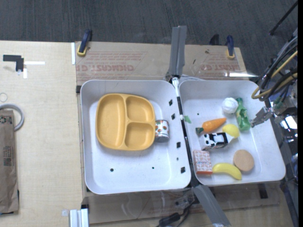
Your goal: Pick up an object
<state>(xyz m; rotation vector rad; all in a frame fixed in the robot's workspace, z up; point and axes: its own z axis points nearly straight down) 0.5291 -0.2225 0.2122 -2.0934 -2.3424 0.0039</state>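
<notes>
The gripper (259, 118) hung at the right bin's (270, 174) right edge, beside the green toy (243, 117); whether its fingers stood wide or narrow could not be told, and nothing showed between them. In that bin lay a white ball (230, 105), a carrot (214, 124), a lemon (231, 130), a black-and-white cow (216, 140), a brown disc (244, 160), a banana (227, 170) and a small carton (202, 161). The left bin (132, 178) bore a yellow divided plate (125, 121) with a small can (162, 130) touching its right rim.
</notes>
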